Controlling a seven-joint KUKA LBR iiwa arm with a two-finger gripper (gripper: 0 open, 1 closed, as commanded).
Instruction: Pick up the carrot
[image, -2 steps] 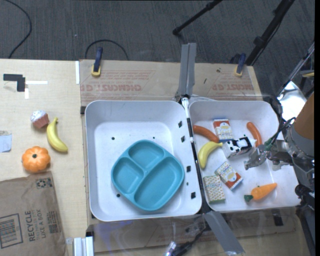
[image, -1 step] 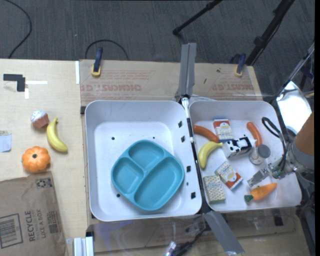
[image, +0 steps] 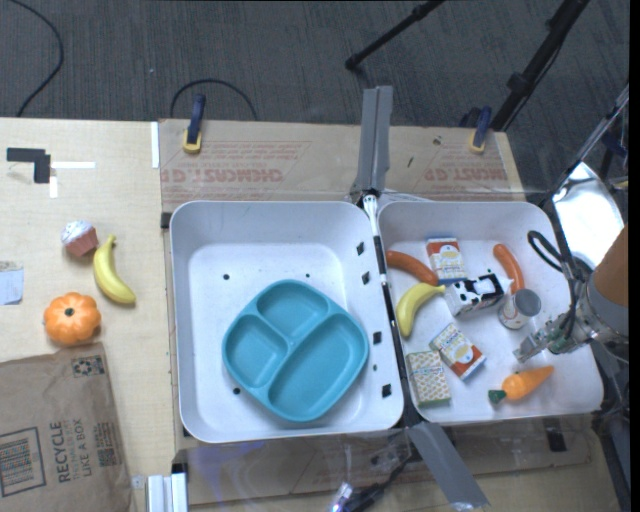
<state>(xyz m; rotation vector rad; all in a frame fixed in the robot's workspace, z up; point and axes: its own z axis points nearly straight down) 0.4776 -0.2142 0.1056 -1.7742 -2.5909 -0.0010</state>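
The tool (image: 545, 340) hangs low at the right edge of the right bin (image: 470, 212), just above the carrot (image: 524, 383); it is too small and blurred to tell how it is set. The carrot lies flat on the bin floor near the front right corner, apparently untouched, so the pick looks not yet made: descent, grip and lift remain. A small can (image: 520, 307) stands just behind the tool. The left bin (image: 200, 250) bears a blue divided plate (image: 295, 350).

It was a robotics lab: clamped cardboard (image: 300, 160) on a bench, tripod legs (image: 540, 60), floor cables (image: 40, 60).
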